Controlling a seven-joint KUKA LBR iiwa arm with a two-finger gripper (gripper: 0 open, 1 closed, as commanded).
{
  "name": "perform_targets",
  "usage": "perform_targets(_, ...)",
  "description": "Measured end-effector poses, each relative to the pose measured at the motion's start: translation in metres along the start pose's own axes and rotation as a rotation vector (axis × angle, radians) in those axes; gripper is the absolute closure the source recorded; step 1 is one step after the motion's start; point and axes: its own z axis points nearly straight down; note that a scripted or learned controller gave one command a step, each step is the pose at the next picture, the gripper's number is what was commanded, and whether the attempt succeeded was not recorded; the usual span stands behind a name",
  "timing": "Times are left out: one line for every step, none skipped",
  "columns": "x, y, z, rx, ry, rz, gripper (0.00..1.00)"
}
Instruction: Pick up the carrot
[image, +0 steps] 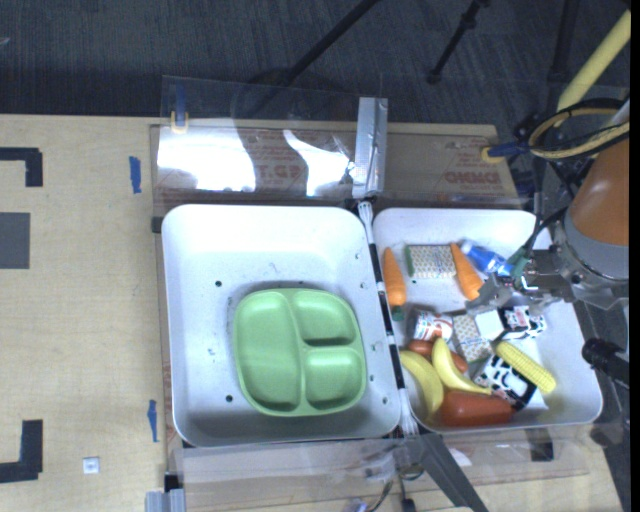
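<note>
We see a pale wooden worktop (80, 300) bearing two white bins. The carrot (394, 277) lies at the right bin's (585, 395) left edge, apart from the pincer (497, 293), whose state we cannot tell.

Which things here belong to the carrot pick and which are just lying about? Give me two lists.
Job in hand: carrot beside the hand; second carrot-like orange piece; right bin.

Lying about: green plate; left bin; bananas; corn cob; blue item.
</note>
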Motion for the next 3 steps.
perform_targets(0.007, -0.017, 0.027, 0.0, 0.0, 0.018, 0.0)
perform_targets(-0.032, 0.039, 0.078, -0.005, -0.003, -0.155, 0.0)
perform_targets(-0.049, 0.086, 0.155, -0.006, -0.003, -0.113, 0.0)
